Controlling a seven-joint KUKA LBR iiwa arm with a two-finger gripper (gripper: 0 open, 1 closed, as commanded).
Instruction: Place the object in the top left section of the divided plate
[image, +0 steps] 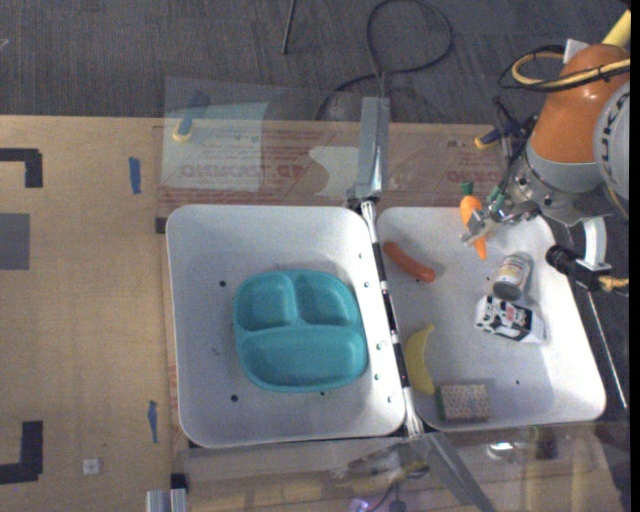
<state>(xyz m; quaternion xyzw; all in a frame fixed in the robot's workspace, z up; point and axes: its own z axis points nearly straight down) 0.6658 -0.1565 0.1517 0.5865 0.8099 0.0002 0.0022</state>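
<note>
The bench (80, 330) lies bare along its left side, and the left bin (200, 250) carries a teal divided plate (298, 330) near its middle, with open white floor on every side of it; the plate's top left section sits nearest the bin's back left. A metal strip separates the bins. In the right bin (570, 390), a hot dog (410, 262) lies near the divider, a banana (420, 360) just beside the divider lower down, a sponge (464, 401) at the front edge, a printed packet (507, 318) and a small can (511, 274) mid-bin. At the back edge the gripper (484, 226) is closed on an orange carrot (473, 222), raised above the bin floor.
</note>
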